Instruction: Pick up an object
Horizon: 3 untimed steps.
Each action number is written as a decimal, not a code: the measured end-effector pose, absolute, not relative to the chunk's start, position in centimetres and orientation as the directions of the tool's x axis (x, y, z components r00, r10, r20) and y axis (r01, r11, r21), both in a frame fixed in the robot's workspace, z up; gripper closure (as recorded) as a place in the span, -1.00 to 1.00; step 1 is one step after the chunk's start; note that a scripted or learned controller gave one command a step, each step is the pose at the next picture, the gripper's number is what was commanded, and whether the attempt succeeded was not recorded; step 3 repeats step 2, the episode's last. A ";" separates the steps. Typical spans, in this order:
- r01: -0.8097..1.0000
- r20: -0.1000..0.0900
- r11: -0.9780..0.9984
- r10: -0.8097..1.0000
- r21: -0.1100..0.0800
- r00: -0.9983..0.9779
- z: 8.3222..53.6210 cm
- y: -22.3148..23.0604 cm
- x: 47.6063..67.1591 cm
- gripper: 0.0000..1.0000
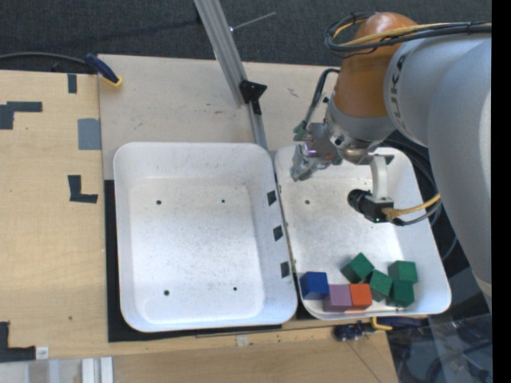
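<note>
Hunting for a pick: blocks wait near, gripper far.
Nearest you, the blue block [314,283], purple block [340,296], orange block [360,295] and green blocks [382,278] crowd the right bin's [319,214] front rim, so you get little wall clearance. Beyond lies bare floor. Farthest, the gripper [304,166] hovers at the back corner; jaw state can't be told. Next, I judge: come forward and descend.

The pale wooden counter [48,214] carries two shallow white plastic bins side by side on a black mat [112,309]: the right bin [335,222] under the jaws, the left bin [192,230] beside them. Grey tape patches [88,132] lie well apart from the jaws.
</note>
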<state>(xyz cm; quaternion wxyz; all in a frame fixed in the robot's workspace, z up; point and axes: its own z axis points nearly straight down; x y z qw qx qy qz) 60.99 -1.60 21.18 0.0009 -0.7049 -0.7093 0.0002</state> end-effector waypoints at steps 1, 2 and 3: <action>1.000 0.001 0.006 1.000 -0.001 -0.006 20.8 3.2 62.1 1.00; 1.000 0.002 0.006 1.000 -0.001 -0.006 20.7 8.1 62.9 1.00; 1.000 0.002 0.006 1.000 -0.001 -0.006 20.7 8.1 62.9 1.00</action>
